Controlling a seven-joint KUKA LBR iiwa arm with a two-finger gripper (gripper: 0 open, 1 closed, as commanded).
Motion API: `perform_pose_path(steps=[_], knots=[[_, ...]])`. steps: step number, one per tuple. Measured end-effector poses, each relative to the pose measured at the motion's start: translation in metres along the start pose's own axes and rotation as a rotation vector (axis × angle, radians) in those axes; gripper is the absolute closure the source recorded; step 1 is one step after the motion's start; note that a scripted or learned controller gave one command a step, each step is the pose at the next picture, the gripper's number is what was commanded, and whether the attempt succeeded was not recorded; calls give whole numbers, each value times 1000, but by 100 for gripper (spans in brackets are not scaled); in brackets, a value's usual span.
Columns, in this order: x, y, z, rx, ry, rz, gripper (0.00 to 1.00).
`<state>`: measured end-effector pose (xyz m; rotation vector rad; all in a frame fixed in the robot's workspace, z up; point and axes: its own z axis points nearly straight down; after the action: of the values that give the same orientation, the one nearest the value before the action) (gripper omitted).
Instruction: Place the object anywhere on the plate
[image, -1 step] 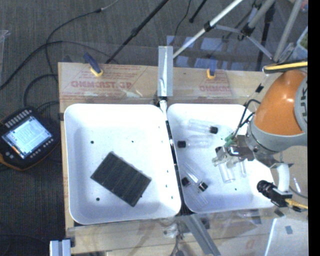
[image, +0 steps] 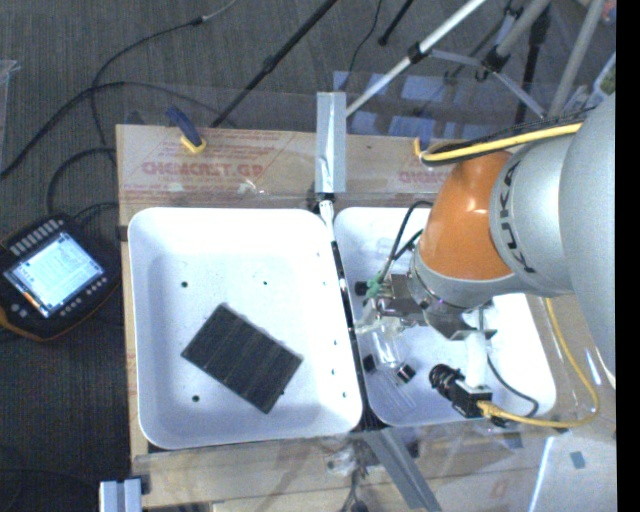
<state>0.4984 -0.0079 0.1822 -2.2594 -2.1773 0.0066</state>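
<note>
A dark ribbed rectangular plate (image: 242, 358) lies at a slant on the floor of the left bin (image: 160, 250). My gripper (image: 383, 342) hangs low over the left part of the right bin (image: 520, 380), close to the wall between the bins. Beneath and just right of it lies a small black object (image: 403, 373), and another small dark piece (image: 368, 362) sits by the dividing wall. I cannot make out whether anything is held. The grey arm with its orange band (image: 470, 225) covers much of the right bin.
A black connector with a yellow cable (image: 455, 392) hangs from the wrist over the right bin's front. A metal bar (image: 330, 140) stands behind the bins. A teach pendant (image: 50, 275) lies left of the bench.
</note>
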Motion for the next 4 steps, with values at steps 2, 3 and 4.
perform_pose_path(steps=[2,3,4], knots=[[152,-14,-46,-2,-1,-344,100],[229,-8,-48,-1,-3,-218,100],[143,-20,-103,-4,-3,-740,100]])
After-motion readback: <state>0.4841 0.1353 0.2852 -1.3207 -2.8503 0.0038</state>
